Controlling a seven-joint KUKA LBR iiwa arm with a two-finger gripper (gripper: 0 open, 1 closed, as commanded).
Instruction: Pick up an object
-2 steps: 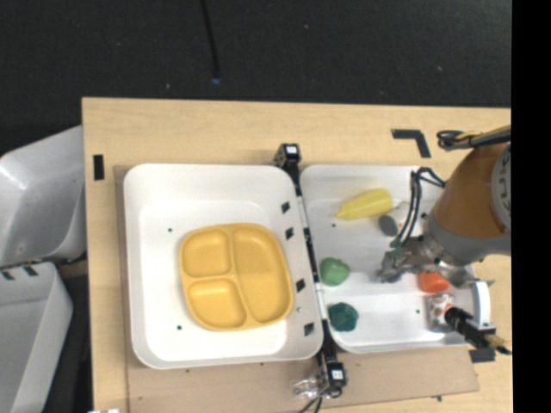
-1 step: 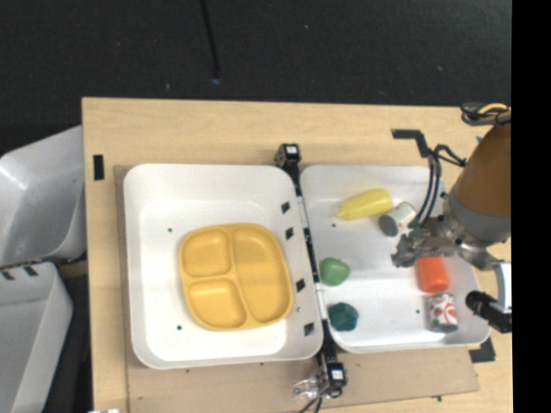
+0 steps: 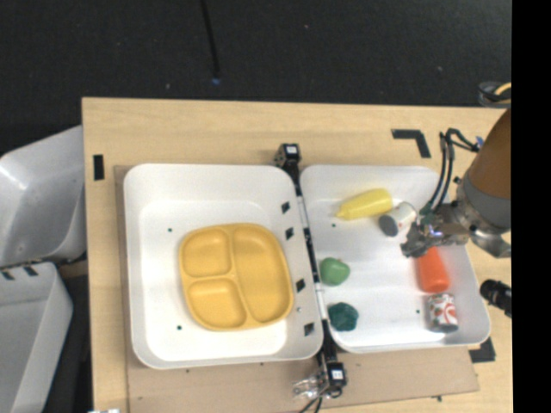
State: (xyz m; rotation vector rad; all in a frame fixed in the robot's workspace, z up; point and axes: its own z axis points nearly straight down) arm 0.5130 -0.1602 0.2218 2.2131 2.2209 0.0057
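claw over right bin (orange cylinder inside)

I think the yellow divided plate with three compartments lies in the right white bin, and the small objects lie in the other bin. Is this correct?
Not quite. The camera view shows the yellow divided plate with three compartments in the left white bin. The small objects, such as the orange cylinder and the light green lump, lie in the right white bin.

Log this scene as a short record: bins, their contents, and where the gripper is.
left bin: yellow tray with three compartments
right bin: yellow item, grey cylinder, light green lump, dark green lump, orange item, can
gripper: over right bin, above orange item
grasp: cannot tell
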